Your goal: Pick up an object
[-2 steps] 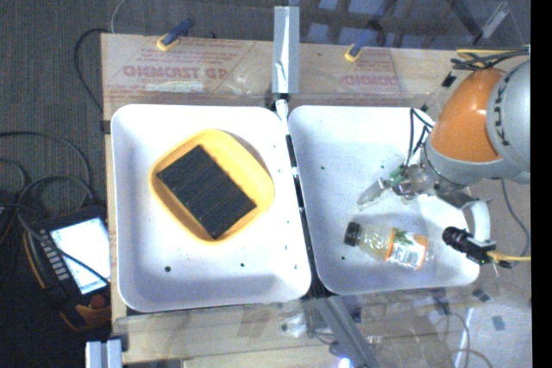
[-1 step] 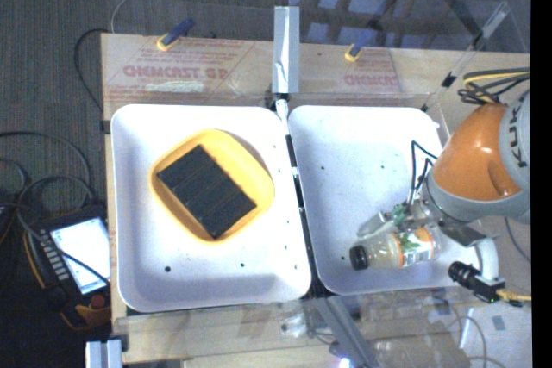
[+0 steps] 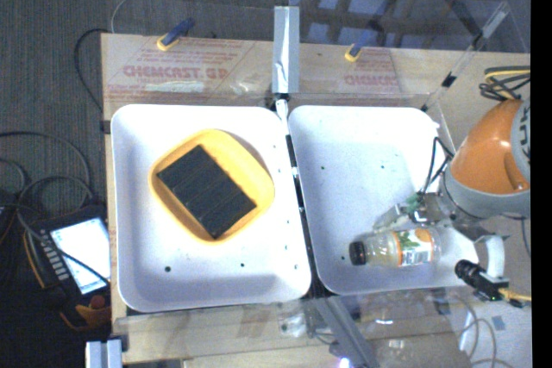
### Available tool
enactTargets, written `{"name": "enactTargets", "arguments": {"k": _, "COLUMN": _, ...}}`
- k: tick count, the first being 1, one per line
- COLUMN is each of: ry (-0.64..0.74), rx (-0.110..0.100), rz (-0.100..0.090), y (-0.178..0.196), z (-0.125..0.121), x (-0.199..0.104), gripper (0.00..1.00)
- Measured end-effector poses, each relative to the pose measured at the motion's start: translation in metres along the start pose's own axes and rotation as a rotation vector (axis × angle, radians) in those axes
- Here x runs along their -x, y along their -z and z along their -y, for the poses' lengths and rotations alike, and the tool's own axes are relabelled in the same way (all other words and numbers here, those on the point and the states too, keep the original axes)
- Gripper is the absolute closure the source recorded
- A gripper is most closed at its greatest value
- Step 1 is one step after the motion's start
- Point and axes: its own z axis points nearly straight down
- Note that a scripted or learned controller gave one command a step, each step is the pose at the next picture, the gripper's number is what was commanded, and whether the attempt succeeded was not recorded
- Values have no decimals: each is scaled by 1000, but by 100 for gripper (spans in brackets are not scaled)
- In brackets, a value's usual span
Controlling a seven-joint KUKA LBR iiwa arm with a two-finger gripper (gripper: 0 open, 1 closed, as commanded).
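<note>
Bottle (image 3: pixel 396 247) lies on its side in the right bin (image 3: pixel 362 151), near the front-right corner. Long axis runs approx left-right across the view; dark cap pts left, base pts right toward the arm (image 3: pixel 492 159). Clear body w/ orange-ish liquid & a label around the middle. Pincer (image 3: pixel 424 207) sits just above/behind the bottle's base end, close to it; can't tell how it's set. Left bin (image 3: pixel 129 271) holds a yellow dish (image 3: pixel 254 164) w/ a dark ribbed pad (image 3: pixel 207 190) on it, tilted diagonally. Both bins rest side by side on the worktop (image 3: pixel 172 69).
</note>
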Motion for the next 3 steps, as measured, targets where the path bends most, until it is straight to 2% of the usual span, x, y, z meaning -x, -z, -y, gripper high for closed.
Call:
{"name": "enactTargets", "arguments": {"k": 1, "ry": -128, "rx": -8, "rz": 1, "y": 72, "z": 9, "x": 9, "gripper": 0}}
{"name": "enactTargets", "arguments": {"k": 2, "ry": 24, "rx": 3, "rz": 4, "y": -2, "z": -8, "x": -16, "gripper": 0}}
{"name": "enactTargets", "arguments": {"k": 3, "ry": -131, "rx": 6, "rz": 4, "y": -3, "z": -81, "x": -12, "gripper": 0}}
